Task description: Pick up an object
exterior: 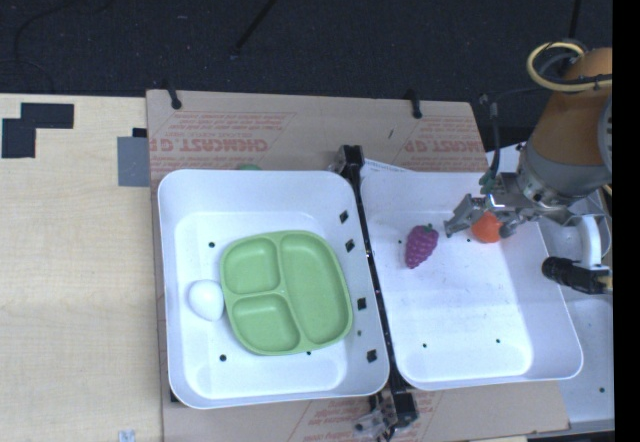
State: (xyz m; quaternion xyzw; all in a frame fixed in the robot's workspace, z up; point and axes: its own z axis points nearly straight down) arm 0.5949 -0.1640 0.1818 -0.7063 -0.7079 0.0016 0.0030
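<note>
Orange ball (pixel 486 229) apparently between the gripper's (pixel 487 219) jaws.

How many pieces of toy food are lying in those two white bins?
3. A white egg sits in the left bin beside the green tray. Purple grapes lie in the right bin, and an orange fruit sits at the gripper, partly hidden. More could be under the arm.

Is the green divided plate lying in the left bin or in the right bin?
In the left bin. The green plate lies flat on its floor, beside a white egg.
</note>
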